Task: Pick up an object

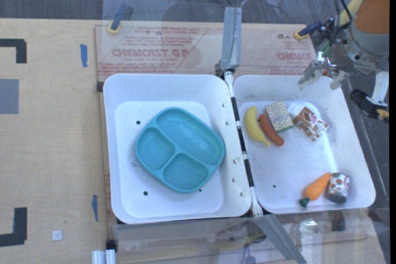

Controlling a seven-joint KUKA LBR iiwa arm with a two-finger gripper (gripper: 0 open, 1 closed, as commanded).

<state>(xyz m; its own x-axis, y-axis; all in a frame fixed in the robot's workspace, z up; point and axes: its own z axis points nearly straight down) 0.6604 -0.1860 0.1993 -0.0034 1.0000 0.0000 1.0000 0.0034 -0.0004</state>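
Observation:
The right bin (291, 177) holds a yellow banana (252, 125) with a red-orange sausage (271, 130) beside it. A small patterned box (279, 115) and a red-and-white patterned packet (311, 123) lie just right of them. An orange carrot (317, 188) and a small printed can (338, 187) sit near the bin's front right corner. My gripper (322, 78) hangs over the far right edge of this bin, above and behind the packet. It is open, its two fingers spread apart with nothing between them.
The left bin (124, 102) holds a turquoise divided plate (179, 148). A grey metal divider (231, 40) rises behind the seam between the bins. Cables and the arm's orange band (374, 6) crowd the upper right corner.

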